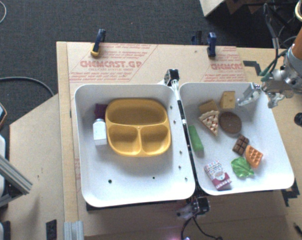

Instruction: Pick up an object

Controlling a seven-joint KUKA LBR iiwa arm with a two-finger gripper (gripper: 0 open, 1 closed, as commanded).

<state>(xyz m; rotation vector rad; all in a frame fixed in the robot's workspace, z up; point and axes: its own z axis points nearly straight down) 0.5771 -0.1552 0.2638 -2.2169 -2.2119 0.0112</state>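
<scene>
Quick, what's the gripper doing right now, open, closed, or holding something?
Gripper: open, holding nothing, hovering over the upper right edge of the right bin, just right of the tan block.

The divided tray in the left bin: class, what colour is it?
Yellow-orange. The divided tray shows best in the camera view.
</scene>
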